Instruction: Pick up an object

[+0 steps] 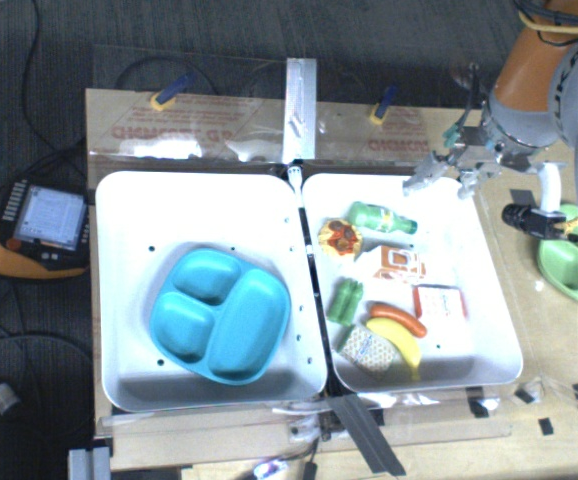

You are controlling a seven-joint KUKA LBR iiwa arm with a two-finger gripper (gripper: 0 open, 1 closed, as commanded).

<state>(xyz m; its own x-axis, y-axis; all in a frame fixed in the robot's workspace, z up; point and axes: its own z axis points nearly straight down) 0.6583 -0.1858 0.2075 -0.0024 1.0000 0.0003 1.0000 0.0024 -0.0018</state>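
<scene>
Gripper sits at the far right corner of the right bin, over the rim, fingers spread apart with nothing between them. The arm comes in from the upper right, orange band showing above the wrist.

Nearest pickable item is the green bottle, lying on its side just below and left of the gripper, apart from it. Touching the bottle's left end is an orange-and-red patterned toy. Below that, a white packet with orange print, and to its right a white-and-red box. The print on both is too small to read. Left of centre, a small green can-like item, possibly a cup, hard to tell at this angle. At the near end a toy hot dog rests against a yellow banana, with a mesh-patterned pouch beside them. All of these are well apart from the gripper.

The left bin holds a blue divided tray, tilted.

Behind the bins, a clear plastic sheet has faint mirrored red lettering, not readable. A handheld pendant with a lit screen lies on the floor at left. A green object sits on the bench at the right edge.
</scene>
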